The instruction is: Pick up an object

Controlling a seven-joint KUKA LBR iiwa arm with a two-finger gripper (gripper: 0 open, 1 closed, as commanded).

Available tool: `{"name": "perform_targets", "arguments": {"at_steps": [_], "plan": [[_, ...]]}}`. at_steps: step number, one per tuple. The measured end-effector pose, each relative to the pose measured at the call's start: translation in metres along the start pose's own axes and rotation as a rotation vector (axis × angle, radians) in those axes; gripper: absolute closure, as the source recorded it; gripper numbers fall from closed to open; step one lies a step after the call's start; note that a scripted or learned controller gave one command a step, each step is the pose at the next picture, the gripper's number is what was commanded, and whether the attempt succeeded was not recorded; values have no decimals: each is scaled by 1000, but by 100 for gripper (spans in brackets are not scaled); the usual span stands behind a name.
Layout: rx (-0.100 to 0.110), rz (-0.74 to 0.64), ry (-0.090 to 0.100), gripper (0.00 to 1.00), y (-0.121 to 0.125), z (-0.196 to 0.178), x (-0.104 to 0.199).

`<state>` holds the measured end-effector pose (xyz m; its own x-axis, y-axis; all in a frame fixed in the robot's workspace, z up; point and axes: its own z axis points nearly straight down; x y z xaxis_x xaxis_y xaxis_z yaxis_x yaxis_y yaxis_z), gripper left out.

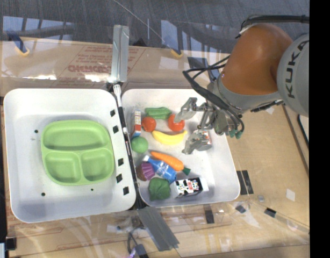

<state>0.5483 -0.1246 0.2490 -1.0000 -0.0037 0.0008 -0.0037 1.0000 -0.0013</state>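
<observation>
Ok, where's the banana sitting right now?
In the camera view the banana lies in the right bin, near its middle, just below the tomato and above the carrot, left of the gripper.

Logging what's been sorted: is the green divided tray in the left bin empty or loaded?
Empty. All three compartments of the green tray show bare green plastic.

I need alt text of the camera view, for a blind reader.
The pincer hangs open over the right bin, near a banana and other toy foods. The left bin holds a green divided tray.
</observation>
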Motion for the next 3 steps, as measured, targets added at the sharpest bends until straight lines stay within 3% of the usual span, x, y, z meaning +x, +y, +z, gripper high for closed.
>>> {"name": "perform_targets", "arguments": {"at_steps": [1,2,3], "plan": [[2,-285,-14,0,21,138,-13],[9,-310,-22,0,22,142,-10],[4,-190,-29,0,-47,142,4]]}}
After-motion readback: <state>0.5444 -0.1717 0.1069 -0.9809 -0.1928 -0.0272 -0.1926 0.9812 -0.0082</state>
